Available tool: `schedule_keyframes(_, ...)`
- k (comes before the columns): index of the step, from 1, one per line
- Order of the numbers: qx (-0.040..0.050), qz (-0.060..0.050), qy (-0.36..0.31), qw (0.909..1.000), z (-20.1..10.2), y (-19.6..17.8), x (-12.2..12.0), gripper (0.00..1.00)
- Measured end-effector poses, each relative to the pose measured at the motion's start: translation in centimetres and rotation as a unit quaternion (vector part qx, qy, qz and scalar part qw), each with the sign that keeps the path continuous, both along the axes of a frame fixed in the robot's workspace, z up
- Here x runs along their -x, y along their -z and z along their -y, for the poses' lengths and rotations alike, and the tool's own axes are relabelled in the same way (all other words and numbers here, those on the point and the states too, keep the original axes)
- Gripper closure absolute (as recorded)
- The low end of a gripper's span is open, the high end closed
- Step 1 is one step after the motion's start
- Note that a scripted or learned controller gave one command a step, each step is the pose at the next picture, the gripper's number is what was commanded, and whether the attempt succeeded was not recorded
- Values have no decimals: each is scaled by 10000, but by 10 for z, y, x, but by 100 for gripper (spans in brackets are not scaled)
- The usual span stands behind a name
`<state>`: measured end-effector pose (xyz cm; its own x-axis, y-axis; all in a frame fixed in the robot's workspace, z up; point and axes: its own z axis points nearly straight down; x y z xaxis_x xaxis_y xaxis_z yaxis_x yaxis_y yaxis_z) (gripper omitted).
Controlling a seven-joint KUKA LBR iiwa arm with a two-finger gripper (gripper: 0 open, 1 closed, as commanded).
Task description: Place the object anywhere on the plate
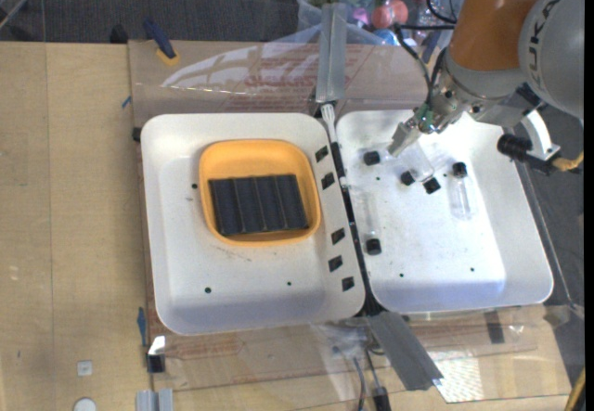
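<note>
Hovering over the right bin (520, 214), gripper (406, 137) down near its back-left area. Can't tell from this angle how my grip is set or whether anything is in it, so I'm treating the pick as unconfirmed.

The object looks like the small clear vial (459, 199), lying on the bin floor to the right of the gripper and a bit nearer the front, apart from me. It's transparent and hard to read against white, so that's a guess. Small black bits (408, 178) lie just below the gripper, between me and the vial.

The plate (215, 159) is orange, far off to the left in the other bin (167, 261), with a dark ribbed block (258, 204) covering most of its middle.

Risks as I see them:
- Vial is round and lying flat; a slightly off-centre close probably rolls it away.
- Clear body means poor position estimate; I may close on air.
- Black bits nearby could get nudged or grabbed instead.
- Carrying left means crossing the ridge between bins (339, 205); a low path clips it.
- Dropping onto the ribbed block, the vial may roll off the plate rim.
</note>
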<state>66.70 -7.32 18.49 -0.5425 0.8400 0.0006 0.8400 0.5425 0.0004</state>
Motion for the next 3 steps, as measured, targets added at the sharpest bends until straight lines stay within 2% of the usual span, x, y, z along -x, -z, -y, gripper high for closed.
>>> schedule_keyframes(1, 1, 4, -671, 9977, -22, -6, 0, 100)
schedule_keyframes(2, 1, 28, -801, 9968, -41, -52, 2, 100)
schedule_keyframes(3, 13, 42, -2337, 9723, -19, -100, 3, 100)
